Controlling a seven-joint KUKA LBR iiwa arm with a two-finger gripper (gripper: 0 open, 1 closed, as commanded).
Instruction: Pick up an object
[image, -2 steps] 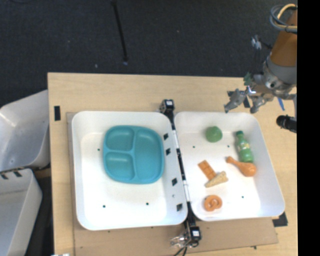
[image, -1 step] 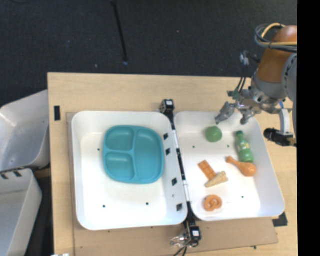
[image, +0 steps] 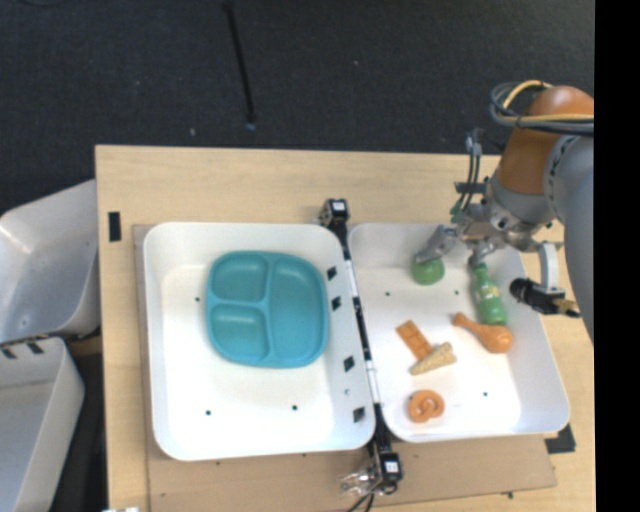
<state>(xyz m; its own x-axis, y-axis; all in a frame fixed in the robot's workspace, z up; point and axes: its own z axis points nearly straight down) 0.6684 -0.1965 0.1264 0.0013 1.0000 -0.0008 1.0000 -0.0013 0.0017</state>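
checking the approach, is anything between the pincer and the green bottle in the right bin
Nothing visible. The pincer hangs over the right bin, with the green bottle just below it and the green round piece off to the side, out of that path.

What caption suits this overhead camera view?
Gripper open above right bin, between green ball and green bottle; teal tray left.

From my feed, left bin (image: 180, 420) has room around the teal plate (image: 267, 306); right bin (image: 520, 400) is cluttered mid/top, front-right corner open.
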